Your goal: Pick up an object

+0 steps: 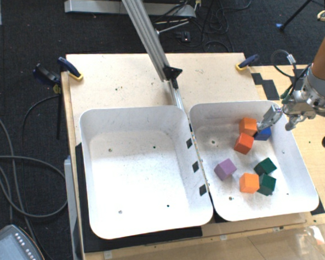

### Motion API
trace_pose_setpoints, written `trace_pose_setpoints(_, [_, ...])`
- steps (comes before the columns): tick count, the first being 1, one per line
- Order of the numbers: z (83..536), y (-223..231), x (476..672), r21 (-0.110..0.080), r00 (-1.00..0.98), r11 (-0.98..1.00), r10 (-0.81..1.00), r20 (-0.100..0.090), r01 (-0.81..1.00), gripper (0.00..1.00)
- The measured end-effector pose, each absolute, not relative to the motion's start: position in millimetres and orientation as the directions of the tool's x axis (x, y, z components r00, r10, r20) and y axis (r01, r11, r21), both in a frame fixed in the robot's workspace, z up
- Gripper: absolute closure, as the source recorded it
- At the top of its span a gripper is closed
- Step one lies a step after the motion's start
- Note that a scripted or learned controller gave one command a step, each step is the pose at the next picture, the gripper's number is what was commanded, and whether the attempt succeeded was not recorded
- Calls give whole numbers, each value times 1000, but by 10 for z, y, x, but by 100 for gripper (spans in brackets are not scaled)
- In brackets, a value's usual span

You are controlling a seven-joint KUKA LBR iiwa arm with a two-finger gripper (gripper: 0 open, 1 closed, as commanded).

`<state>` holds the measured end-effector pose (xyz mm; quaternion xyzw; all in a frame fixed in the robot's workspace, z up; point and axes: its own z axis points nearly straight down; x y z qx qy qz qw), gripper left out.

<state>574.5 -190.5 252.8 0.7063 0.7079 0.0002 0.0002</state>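
Basically early stage: two-finger metal gripper [281, 118] at right white plastic bin's [302, 162] 2 o'clock rim, fingers apart, nothing between them, no lift yet. Nearest candidate, small blue cube [263, 132], sits just beside fingertip, touching orange cube [248, 126] at its 10 o'clock. Cube squat, no long axis; edges skewed to bin walls. Grasp, lift remain.

Two bins side by side on bench [120, 74]. Left bin [140, 221] beside right bin [298, 201]. Seven blocks [243, 143] in right bin, clustered toward right half. Gripper [280, 119] over right bin's far right rim, just beside nearest blocks.
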Motion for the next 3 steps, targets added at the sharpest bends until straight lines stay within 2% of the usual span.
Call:
trace_pose_setpoints(1, [2528,-1905,5745,0,-3,3,1000,0,1000,0])
trace_pose_setpoints(3, [1521,-1813,5749,-4,0,0,1000,0,1000,0])
